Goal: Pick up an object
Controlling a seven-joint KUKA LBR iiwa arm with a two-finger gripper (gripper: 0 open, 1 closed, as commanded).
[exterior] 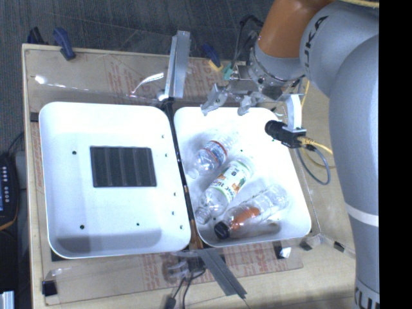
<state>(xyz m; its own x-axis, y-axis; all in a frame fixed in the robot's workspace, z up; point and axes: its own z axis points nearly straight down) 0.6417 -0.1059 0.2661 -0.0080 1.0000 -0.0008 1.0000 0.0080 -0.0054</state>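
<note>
Three clear plastic bottles lie in the right bin (295,192). One with a red and blue label (207,156) is nearest the bin's far left. A second with a green and white label (226,184) lies in the middle. A third with orange liquid and a black cap (251,214) rests along the near wall. My gripper (228,102) hangs over the far edge of the right bin, above and apart from the bottles. Its two grey fingers (213,100) stand open with nothing between them.
The left bin (58,192) holds a dark ribbed rectangular insert (123,167). A metal divider post (176,66) rises between the bins at the back. A black cable fitting (283,132) with a yellow-grey cable hangs by the right bin's far right wall. Blue clamps sit at the bench's back edge.
</note>
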